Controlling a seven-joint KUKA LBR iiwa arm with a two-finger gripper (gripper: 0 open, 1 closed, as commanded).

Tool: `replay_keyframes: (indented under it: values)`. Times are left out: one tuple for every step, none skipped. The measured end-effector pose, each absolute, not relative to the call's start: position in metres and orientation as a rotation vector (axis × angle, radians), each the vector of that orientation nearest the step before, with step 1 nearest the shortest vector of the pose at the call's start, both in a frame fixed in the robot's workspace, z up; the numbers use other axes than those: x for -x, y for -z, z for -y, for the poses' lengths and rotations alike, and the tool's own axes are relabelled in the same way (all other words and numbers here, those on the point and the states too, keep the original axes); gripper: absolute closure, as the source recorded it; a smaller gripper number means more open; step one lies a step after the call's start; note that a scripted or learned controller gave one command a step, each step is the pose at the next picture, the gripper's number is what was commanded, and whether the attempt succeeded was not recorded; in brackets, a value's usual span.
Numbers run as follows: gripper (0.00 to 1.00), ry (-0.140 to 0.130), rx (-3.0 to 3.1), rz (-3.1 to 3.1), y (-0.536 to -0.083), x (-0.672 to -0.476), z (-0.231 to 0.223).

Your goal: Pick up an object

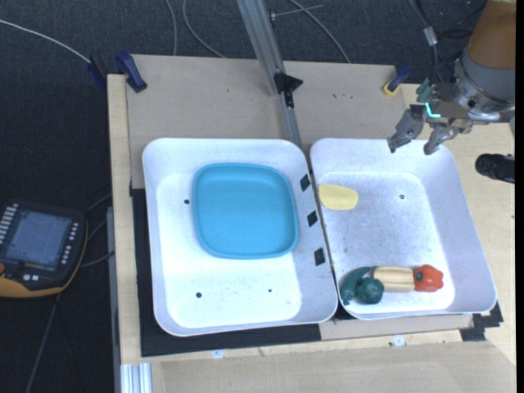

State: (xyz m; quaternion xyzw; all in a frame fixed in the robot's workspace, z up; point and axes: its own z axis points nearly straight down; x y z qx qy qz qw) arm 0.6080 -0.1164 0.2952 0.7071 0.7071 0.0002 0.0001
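Observation:
My gripper (416,140) hangs open over the far edge of the right bin (467,219), with nothing between its two dark fingers. A pale yellow piece (337,196) lies at the bin's left side, near the far end. Along the near wall rest a dark green object (362,289), a tan bread-like stick (393,278) and a red object (428,278), side by side and touching. All of these lie well away from the gripper.
The left bin (164,219) holds a light blue square plate (244,210). A metal pole (264,31) slants up from between the bins. Blue clamps (129,70) and cables sit at the bench's far edge. A handheld pendant (37,244) lies at the left.

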Motion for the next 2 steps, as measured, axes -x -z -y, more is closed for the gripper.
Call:
replay_keyframes:
  values:
    - [0.0, -0.001, -2.221, -2.221, -0.295, -0.608, 0.116]
    - [0.0, 0.003, -2.223, -2.223, -0.253, -0.609, 0.116]
